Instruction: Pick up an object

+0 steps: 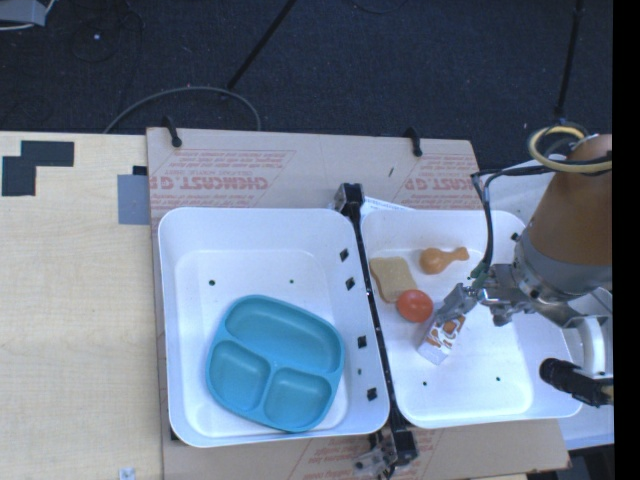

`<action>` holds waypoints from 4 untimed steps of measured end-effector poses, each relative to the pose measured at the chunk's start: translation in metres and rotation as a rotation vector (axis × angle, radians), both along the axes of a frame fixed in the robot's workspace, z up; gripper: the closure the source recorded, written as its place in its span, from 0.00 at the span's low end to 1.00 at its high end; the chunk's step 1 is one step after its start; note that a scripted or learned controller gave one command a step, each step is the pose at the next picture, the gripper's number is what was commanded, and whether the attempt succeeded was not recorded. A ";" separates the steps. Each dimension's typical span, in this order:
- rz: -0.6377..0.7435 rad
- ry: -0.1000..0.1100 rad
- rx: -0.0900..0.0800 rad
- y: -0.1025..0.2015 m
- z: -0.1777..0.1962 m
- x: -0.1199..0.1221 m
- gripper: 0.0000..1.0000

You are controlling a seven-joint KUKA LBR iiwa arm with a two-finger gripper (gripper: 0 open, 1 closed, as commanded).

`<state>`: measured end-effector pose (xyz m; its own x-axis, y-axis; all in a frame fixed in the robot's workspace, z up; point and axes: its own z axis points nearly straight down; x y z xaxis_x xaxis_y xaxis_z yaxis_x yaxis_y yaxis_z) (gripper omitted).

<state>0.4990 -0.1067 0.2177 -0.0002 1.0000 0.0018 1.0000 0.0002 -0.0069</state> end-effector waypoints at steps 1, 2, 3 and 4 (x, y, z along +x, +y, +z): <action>0.000 0.001 0.000 0.001 -0.049 0.008 0.00; 0.000 0.002 0.001 0.007 -0.111 0.004 0.00; -0.007 0.000 0.000 0.005 -0.098 0.004 1.00; 0.001 -0.007 -0.001 0.010 -0.054 0.008 1.00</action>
